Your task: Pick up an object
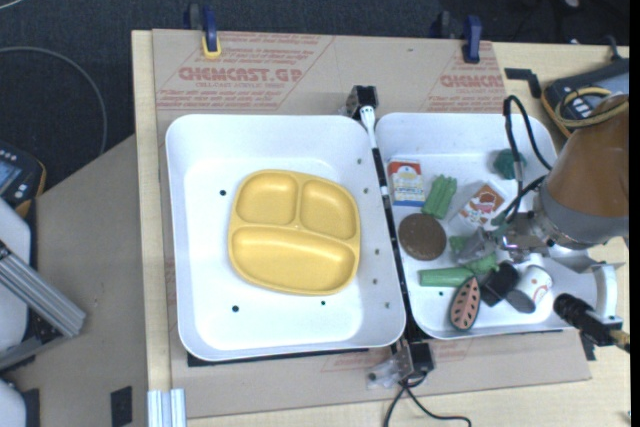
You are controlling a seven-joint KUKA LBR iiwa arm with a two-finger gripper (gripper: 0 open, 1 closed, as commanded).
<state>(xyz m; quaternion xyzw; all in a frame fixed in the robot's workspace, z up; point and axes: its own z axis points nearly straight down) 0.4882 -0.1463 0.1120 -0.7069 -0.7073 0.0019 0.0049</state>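
Observation:
The right bin point(440, 130) holds several small objects. Among them are a red-and-white box point(405, 183), a green piece point(440, 196), a red-and-white packet point(482, 203), a brown disc point(422, 236), a green stick point(452, 275), a brown oval with red spots point(465, 304), a black cylinder point(500, 284) and a white round item point(537, 286). My gripper point(497, 242) hangs low over the right middle of this bin, just above the green stick and the black cylinder. It hides part of the clutter beneath it.
The left bin point(200, 215) carries a yellow divided plate point(295, 231). A teal object point(506, 162) lies at the right bin's far right, by a black cable point(515, 130). The arm's orange band point(595, 170) rises over the bin's right rim.

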